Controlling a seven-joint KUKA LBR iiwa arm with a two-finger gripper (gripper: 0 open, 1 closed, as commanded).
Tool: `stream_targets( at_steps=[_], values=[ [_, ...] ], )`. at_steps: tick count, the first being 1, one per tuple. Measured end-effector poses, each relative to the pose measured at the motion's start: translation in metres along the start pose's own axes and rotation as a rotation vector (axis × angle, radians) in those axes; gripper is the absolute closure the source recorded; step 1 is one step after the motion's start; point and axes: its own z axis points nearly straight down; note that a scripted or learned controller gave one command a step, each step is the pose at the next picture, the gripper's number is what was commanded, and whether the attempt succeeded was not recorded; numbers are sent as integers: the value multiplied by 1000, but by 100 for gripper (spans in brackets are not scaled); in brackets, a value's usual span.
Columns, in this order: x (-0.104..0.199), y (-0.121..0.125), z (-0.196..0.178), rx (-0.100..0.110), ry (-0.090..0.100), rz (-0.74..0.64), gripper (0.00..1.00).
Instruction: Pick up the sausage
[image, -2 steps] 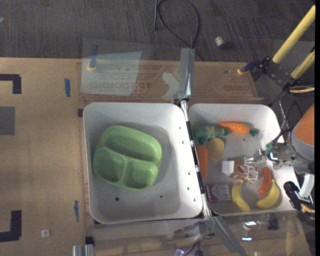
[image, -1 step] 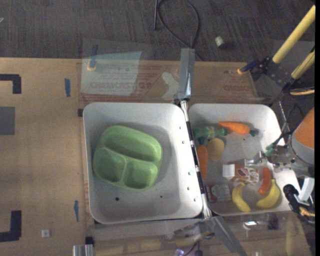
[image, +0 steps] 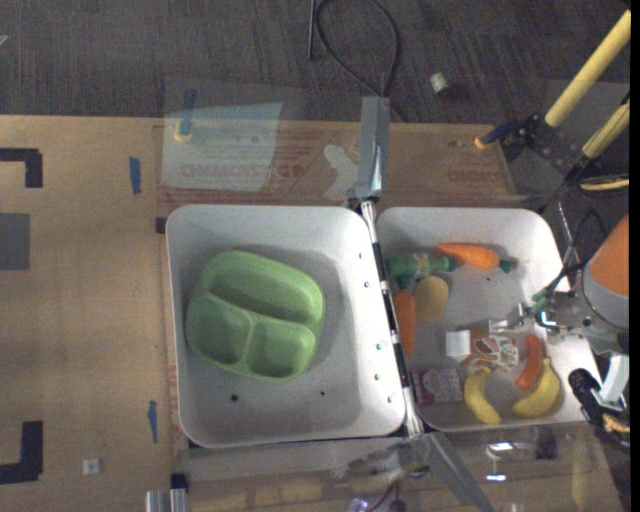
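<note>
Sausage (image: 531, 362) in the right bin (image: 470, 222), low in its right corner, long axis running nearly top to bottom with a slight lean, tucked between two bananas (image: 482, 395) and touching the right one. Just up and right of it, hand (image: 548, 312) at the bin's right wall, spread or pressed together impossible to tell, nothing seen between it.

Two bins (image: 270, 225) smooth matt white plastic, green divided tray (image: 256, 315) matt plastic, sausage (image: 530, 362) and bananas (image: 482, 396) glossy plastic-looking, bench top (image: 80, 300) matt brown board, floor (image: 150, 50) rough dark carpet, centre divider (image: 372, 150) dull grey metal.
</note>
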Motion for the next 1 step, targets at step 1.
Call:
stream_targets(
  at_steps=[1],
  values=[
    [-2,0,0,1,2,-21,0]
  ],
)
